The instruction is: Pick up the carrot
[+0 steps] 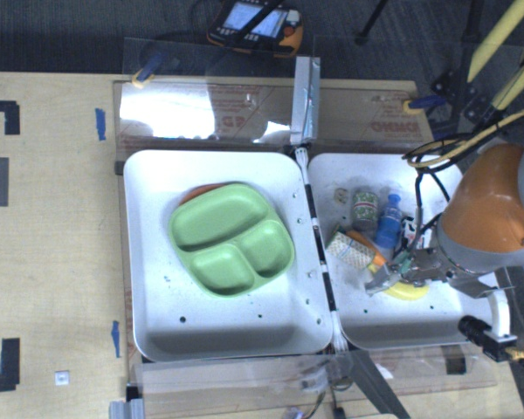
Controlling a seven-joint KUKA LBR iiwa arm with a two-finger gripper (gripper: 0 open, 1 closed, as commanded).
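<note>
Left bin (148, 234) sat nearest, holding a green divided tray (231, 238) tilted across its middle, with an orange edge of something peeking out behind the tray's far left rim. Right bin (349, 321) held the clutter. Carrot (365, 243) lay in the middle of the right bin, slanted, just left of the gripper (393, 273) and a bit farther back, close but apart as far as the view showed. White packet (349, 251) touched the carrot's left end. Blue bottle (389, 221) stood just behind the carrot, small green can (364, 206) left of the bottle. Yellow banana-like piece (408, 292) lay under the gripper's near side. Arm (489, 208) came in from the right, orange band up. Gripper hung low over the bin floor; cannot tell how wide it stood, nothing seen held in it.
</note>
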